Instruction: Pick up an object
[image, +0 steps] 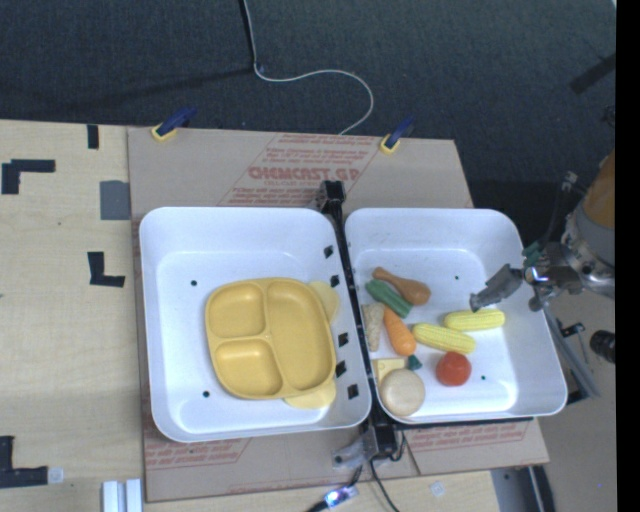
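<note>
The arm reaches in from the right side, and its pincer (497, 290) points to the left, tilted slightly downward.

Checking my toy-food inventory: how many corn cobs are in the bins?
2, both in the right bin. One corn cob lies nearest the gripper; the other corn cob lies just left of it, above the tomato. More could be hidden under other pieces.

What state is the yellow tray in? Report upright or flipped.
Upright: the tray lies flat in the left bin, its three compartments facing up.
</note>
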